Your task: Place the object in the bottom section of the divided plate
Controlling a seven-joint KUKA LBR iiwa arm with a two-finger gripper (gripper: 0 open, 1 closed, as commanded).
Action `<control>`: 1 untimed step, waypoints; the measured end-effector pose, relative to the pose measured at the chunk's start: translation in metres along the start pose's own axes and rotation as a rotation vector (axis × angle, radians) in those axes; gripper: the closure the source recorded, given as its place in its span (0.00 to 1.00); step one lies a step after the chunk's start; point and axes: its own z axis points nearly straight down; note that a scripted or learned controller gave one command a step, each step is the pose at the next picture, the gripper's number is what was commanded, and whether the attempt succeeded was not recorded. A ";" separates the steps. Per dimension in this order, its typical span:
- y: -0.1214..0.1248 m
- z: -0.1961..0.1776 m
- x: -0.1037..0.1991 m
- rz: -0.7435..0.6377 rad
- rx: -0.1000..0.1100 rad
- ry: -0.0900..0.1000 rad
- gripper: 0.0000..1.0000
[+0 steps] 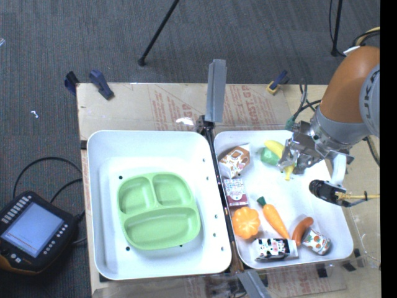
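Gripper [290,163] is seen right of centre over right bin [338,228], grip state unclear; green divided plate [159,211] lower left.

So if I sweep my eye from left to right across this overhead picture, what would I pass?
Handheld control screen → green divided plate → small orange pumpkin → carrot → gripper over the right bin.

**Around the bench: clamps, a pendant, a stand**

A teach pendant [31,230] lies on the grey carpet at lower left, its cable looping behind. Blue clamps [99,84] grip the cardboard-topped bench's [149,104] far edge; a yellow-and-blue clamp [277,82] sits further right. A tripod leg [162,27] slants beyond.
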 end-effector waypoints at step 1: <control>-0.033 0.034 0.051 0.100 0.002 0.000 1.00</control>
